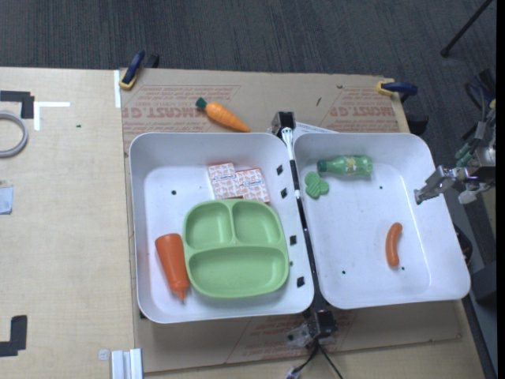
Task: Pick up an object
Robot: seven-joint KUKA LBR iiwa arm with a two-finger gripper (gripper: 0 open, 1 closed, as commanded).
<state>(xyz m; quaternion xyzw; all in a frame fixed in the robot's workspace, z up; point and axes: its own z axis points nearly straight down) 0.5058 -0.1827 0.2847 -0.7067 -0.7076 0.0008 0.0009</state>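
Gripper sits at the far right of the camera view, just over the right rim of the right bin, with nothing between its fingers; whether they are apart or together I cannot tell, since the metal parts there are small and blurred.

Candidates for the pick lie in both bins. Nearest the gripper is an orange sausage, lying alone on the right bin's floor. Further back in the same bin are a green bottle on its side and, just beside it, a small green leaf-shaped piece. The left bin holds a green divided plate, an orange carrot-like toy touching or almost touching the plate's left edge, and a flat printed packet behind the plate. 1 more carrot lies outside the bins on the cardboard.

Risks, as I judge them:
1. The sausage is thin and rounded; a descent slightly off its axis would likely roll or push it aside.
2. The bottle on its side can roll away from closing fingers.
3. The packet lies flat, giving the fingers little to catch.
4. The toy by the plate leaves poor room for 1 finger on that side.
5. Coming in low over the rim risks striking the bin wall.
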